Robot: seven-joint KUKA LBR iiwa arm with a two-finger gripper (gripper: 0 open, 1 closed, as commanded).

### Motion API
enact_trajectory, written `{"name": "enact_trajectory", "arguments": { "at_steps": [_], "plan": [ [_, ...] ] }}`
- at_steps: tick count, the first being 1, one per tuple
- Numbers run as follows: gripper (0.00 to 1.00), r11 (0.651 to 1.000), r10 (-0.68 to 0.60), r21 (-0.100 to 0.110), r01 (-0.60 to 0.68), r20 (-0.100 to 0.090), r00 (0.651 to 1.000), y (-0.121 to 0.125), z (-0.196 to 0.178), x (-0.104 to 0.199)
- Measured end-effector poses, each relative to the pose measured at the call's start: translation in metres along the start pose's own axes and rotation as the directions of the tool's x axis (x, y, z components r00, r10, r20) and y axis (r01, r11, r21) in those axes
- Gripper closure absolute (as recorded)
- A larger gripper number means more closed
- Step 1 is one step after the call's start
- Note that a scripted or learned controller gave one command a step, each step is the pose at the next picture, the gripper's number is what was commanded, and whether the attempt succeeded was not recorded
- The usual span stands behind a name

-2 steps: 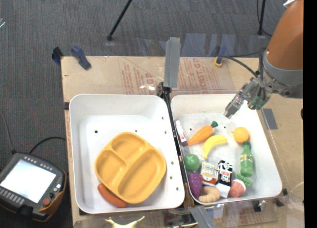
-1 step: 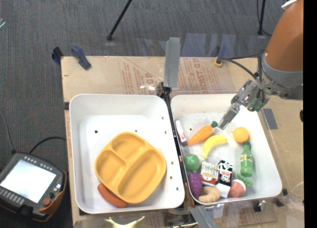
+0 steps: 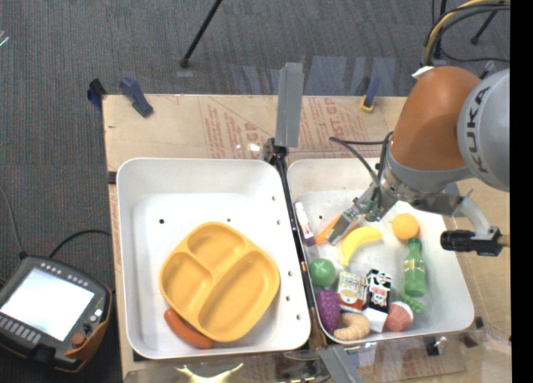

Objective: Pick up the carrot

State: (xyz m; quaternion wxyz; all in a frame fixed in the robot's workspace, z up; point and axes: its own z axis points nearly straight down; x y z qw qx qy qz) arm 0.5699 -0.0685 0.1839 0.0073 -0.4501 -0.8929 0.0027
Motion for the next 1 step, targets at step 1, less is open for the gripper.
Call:
{"name": "enact_trajectory", "arguments": {
  "at_steps": [1],
  "plan": [
    [0.0, 1.0, -0.021, -0.01, 0.021, 0.009, 1.0, 0.0202, -0.003, 0.0059]
  ]
}}
